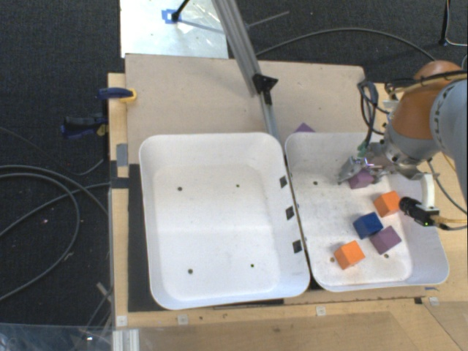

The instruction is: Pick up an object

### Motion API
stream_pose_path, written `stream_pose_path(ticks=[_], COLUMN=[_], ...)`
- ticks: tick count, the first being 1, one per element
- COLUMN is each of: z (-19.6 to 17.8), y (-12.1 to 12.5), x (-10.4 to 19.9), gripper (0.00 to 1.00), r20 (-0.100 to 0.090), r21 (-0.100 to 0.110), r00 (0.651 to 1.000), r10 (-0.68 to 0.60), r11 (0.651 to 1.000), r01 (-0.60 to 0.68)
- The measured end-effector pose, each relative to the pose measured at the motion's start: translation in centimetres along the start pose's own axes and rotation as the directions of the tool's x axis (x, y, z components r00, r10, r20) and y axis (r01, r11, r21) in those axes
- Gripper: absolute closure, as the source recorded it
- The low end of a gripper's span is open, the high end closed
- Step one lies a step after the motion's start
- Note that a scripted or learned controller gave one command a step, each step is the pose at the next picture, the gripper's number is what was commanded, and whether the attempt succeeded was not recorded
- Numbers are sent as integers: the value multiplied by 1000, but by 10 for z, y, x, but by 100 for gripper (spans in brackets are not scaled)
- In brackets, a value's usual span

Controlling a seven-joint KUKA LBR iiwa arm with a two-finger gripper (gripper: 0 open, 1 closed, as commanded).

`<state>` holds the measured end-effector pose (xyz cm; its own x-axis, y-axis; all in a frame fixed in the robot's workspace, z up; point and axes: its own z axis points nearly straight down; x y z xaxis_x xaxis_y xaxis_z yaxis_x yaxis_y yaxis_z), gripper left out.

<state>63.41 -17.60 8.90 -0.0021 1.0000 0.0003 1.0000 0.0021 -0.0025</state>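
Observation:
My gripper [356, 170] is low in the upper part of the right bin [322, 210], reaching in from the right. A small purple block [361, 181] lies right under its tip, partly hidden by it; I cannot tell whether it is gripped. Further down the same bin lie an orange block [387, 203], a blue block [368, 225], a second purple block [386, 238] and a second orange block [349, 254].
The left bin [212, 218] stands beside the right one, their rims touching. A purple piece [303, 129] lies on the bench just behind the right bin. A slanted metal pole [245, 50] crosses above the bench. Cables hang near the arm's wrist [369, 108].

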Motion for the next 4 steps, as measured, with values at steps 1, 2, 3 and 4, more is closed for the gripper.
stream_pose_path(ticks=[1, 2, 3, 4], z=[-70, 2, -13, -64], y=[13, 19, 22, 35], x=[55, 7, 9, 56], gripper=[0, 0, 100, 100], r20=[0, 2, 3, -1], r21=[-12, 1, -8, -10], r00=[1000, 1000, 1000, 1000], r10=[-8, 3, -3, -7], r11=[1000, 1000, 1000, 1000], r01=[8, -3, 3, 7])
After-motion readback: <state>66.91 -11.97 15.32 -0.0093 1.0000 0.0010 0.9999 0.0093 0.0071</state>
